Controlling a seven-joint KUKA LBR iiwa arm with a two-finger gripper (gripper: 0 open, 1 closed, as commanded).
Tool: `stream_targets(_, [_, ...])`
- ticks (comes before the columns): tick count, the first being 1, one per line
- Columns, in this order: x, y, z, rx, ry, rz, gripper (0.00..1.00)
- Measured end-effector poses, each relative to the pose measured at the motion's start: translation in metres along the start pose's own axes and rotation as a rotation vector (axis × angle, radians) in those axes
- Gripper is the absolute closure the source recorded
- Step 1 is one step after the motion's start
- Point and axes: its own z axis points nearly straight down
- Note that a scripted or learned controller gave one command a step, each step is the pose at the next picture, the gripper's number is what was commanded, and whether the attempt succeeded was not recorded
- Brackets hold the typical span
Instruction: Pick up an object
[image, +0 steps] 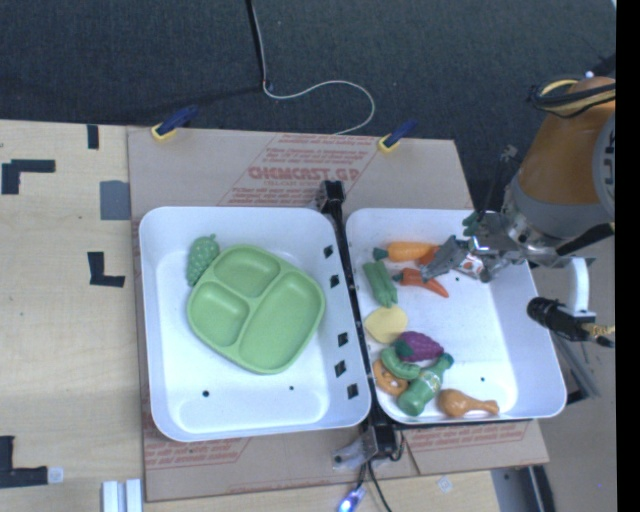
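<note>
**Robot arm over the toy food bin**

The fingers (443, 262) hang over the far part of the right bin (500, 340), just by two orange carrots (410, 251). I cannot tell if the fingers are spread or squeezed, or if they grip anything. Beside the carrots, by the bin's left wall, lies a green pepper (381, 284). Nearer the front sit a yellow lemon (385, 324), a purple eggplant (418, 347), a green bottle (424, 387) and a brown pear (462, 404). The left bin (170, 380) holds a green tray (257, 308) with a bunch of green grapes (201, 258) touching its far left corner.
</note>
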Motion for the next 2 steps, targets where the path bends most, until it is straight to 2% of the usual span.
stream_targets(1, [0.034,-0.085,0.094,0.017,0.005,0.001,0.0])
stream_targets(2, [0.032,-0.08,0.079,0.003,0.001,0.0,1.0])
